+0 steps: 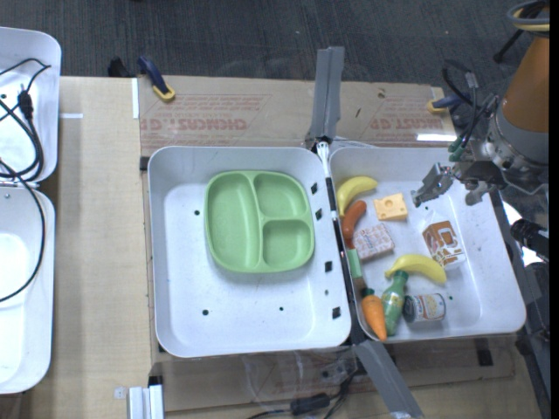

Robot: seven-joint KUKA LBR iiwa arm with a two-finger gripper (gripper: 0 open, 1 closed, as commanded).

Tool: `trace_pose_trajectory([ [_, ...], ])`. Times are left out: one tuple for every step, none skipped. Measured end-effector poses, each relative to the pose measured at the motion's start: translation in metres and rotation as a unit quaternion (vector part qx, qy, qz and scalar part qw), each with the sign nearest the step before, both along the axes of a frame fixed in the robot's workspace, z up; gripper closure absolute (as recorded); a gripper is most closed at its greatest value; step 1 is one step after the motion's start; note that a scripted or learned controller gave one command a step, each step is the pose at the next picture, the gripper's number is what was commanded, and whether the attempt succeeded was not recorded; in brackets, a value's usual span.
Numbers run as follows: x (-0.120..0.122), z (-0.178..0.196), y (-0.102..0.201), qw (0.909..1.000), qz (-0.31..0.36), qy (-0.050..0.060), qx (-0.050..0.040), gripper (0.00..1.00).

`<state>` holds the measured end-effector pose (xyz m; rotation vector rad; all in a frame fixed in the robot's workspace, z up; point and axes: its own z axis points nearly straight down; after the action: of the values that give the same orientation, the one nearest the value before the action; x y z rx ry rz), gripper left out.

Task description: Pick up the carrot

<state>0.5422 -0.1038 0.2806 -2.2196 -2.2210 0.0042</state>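
Orange and tapered, the carrot (374, 316) lies at about seven o'clock in the right bin (489, 321), hard against the bin's left wall, with a green bottle (394, 298) touching its right side. It looks like a light, stiff plastic toy with a smooth skin that may slip; the thicker upper body, gripped across its width, seems the safest hold. The claw (452, 180) hangs near one o'clock over that bin, well apart from the carrot, fingers spread and holding nothing.
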Motion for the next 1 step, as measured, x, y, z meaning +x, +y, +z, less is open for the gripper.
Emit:
trace_pose_trajectory([
  [0.0536, -0.0903, 0.0586, 0.996, 0.089, 0.0, 0.0004, 0.0],
])
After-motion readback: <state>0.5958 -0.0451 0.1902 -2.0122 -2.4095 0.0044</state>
